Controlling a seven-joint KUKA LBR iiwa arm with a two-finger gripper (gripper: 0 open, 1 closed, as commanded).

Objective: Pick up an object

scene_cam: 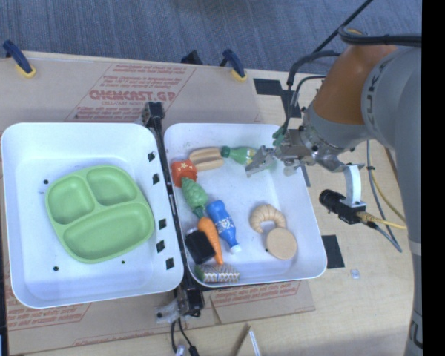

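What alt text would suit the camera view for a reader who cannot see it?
The arm's pincer hovers low over the right bin, beside a green bottle and hot dog. The bin also holds a croissant, blue bottle and carrot; the left bin holds a green divided plate.

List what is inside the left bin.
The left bin holds a green divided plate with three compartments, nothing in them. Whatever lies beneath the plate is covered and cannot be seen.
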